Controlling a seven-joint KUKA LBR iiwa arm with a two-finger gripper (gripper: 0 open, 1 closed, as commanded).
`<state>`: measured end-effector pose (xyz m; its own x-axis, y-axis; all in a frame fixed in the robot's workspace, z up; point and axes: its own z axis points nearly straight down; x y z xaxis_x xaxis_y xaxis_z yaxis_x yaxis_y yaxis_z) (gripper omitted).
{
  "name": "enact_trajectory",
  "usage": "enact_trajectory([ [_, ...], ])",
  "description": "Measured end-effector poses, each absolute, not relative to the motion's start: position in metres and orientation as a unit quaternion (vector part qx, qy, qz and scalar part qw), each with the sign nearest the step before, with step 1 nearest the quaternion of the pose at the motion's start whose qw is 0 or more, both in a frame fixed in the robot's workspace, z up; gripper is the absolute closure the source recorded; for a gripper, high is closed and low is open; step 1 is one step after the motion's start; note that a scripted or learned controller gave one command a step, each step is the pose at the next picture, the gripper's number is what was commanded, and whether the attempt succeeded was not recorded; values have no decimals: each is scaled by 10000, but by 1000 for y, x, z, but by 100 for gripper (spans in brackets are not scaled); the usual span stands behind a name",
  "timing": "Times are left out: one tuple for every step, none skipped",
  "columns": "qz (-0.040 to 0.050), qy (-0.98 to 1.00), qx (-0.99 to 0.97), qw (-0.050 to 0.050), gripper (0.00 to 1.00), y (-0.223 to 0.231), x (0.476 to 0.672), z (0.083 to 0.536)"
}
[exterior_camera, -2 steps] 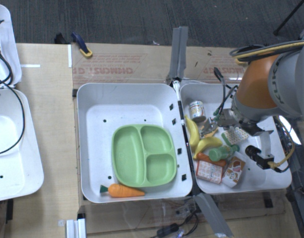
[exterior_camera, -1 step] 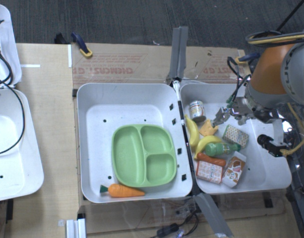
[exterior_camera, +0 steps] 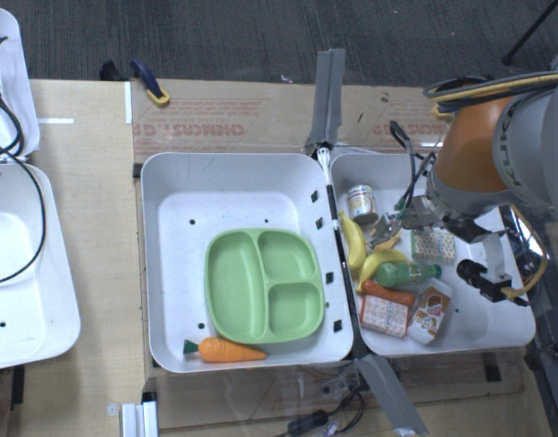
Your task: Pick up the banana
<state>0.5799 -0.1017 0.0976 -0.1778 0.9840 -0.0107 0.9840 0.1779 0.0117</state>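
Note:
The banana lies in the right bin against its left wall, a curved yellow bunch whose lower piece points right. My gripper hangs low over the bin, just right of the banana's upper part and below a tin can. Its tip is at or very near the banana's edge. The grey arm with the orange band comes in from the right and covers the bin's back right part.
Packed beside the banana are a green bottle, a red-and-white carton, a small juice box and a speckled packet. The left bin holds a green divided plate and a carrot.

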Motion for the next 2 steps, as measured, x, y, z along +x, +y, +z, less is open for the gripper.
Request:
enact_trajectory([
  [1, 9101, 4144, 7, 0, -103, 572, 91],
  [0, 9090, 4167, -2, 100, -105, 572, 98],
])
